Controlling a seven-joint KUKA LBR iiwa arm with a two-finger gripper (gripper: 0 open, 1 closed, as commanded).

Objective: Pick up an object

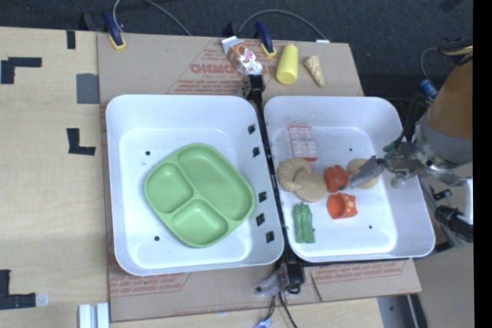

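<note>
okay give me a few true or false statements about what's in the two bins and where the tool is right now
1. A green divided plate lies in the left bin. True.
2. The tool is over the left bin. False: it is over the right bin, near the tan item.
3. A yellow bottle lies on the cardboard behind the bins. True.
4. The croissant is in the left bin. False: it is in the right bin.
5. A green vegetable lies in the right bin. True.
</note>
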